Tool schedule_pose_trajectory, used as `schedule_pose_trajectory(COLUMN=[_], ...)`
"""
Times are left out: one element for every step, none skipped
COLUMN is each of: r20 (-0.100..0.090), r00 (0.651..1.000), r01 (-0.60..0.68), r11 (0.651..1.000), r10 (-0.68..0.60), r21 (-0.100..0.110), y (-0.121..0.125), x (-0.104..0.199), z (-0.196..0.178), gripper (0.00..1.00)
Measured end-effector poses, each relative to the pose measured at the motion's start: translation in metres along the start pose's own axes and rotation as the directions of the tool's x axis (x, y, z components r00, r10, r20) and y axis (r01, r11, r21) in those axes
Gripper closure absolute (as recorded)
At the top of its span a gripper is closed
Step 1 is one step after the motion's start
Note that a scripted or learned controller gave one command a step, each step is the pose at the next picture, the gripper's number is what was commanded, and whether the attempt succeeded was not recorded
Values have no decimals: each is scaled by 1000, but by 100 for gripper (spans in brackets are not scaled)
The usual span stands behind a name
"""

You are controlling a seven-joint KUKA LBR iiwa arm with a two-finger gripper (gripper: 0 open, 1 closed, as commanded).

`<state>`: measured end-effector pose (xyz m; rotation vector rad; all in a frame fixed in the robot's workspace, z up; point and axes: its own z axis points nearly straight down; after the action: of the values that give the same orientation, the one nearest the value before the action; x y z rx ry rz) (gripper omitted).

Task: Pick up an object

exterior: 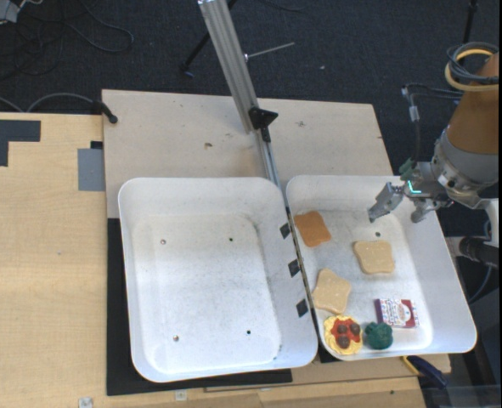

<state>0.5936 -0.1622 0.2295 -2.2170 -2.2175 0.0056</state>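
We count six objects in the right bin, none of them between the jaws. Nearest the gripper is a pale bread slice, below the jaws and just to their left. Further left, close to the divider between the bins, lies an orange-brown slice, and below that a second pale slice resting against the same inner edge. Well below the jaws, along the bin's front rim, sit a small red-and-white packet, a green lump and a yellow plate of red pieces, packed near one another.

The jaws hang over the upper right part of this bin, spread apart with nothing held; the floor of the bin directly beneath them is bare white, so we see open room there. The bin's back rim lies just above the jaws and its right wall just beside them.

Far to the left of the jaws is the left bin. A slanted aluminium post rises from the surface above and left of the jaws.
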Motion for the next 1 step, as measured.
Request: schedule_pose_trajectory(r20=[1], r00=[1000], r01=[0], r11=[1000], r10=[0], r21=[-4], y=[1], x=[0], z=[-2], gripper=[0])
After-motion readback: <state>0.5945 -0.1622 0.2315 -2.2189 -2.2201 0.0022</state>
